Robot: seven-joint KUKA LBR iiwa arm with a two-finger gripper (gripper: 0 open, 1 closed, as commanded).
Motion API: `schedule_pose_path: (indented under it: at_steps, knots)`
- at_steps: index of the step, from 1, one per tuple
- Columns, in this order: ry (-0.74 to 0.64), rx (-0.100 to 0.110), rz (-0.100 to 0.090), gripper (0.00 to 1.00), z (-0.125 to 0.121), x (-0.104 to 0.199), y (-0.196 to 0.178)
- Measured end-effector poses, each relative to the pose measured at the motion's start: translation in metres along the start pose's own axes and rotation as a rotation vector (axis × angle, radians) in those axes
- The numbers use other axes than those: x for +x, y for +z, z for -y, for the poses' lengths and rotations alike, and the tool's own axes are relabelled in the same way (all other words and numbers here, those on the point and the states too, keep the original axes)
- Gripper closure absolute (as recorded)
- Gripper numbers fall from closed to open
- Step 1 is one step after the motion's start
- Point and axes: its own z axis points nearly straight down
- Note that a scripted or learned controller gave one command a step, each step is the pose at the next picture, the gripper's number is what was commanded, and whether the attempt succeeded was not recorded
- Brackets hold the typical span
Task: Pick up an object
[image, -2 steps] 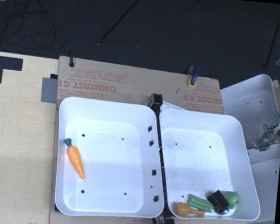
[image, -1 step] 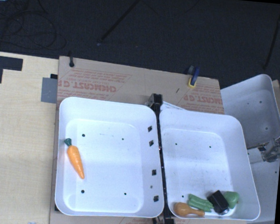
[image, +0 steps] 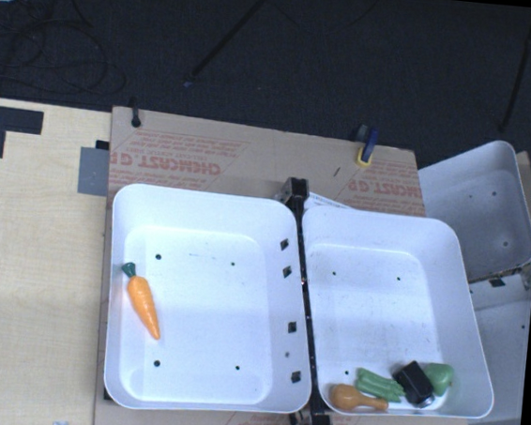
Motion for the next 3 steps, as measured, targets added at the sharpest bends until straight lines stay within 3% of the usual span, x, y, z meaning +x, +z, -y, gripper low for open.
schedule_pose_path:
  at_steps: [1, 2, 3]
  knots:
    - [-0.003, 0.011, -0.005, 1.00, -0.048, 0.002, 0.123]
    - [0.002, -0.005, 0.002, 1.00, -0.003, -0.001, 0.017]
    - [-0.001, 0.002, -0.001, 1.00, 0.001, 0.000, -0.003]
